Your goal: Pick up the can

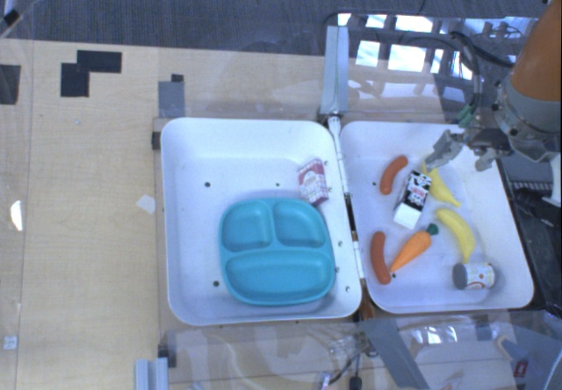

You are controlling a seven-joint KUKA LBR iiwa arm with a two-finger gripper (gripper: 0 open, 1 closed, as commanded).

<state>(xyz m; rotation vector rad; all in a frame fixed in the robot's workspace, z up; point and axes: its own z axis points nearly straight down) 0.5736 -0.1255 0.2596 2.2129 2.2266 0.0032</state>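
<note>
Can (474, 275) on its side in right bin (518, 292), long axis left-right, end effector (464, 147) above, spread wide, holding nothing

The tray (277, 251) lies in the left bin (189, 204). The can (473, 275) lies in the right bin (518, 283), right of the carrot (410, 250).

Your arm (537, 72) enters at upper right of frame, orange band showing, wrist angled down-left; gripper (464, 149) hangs right of centre, fingers spread, nothing between them
</note>
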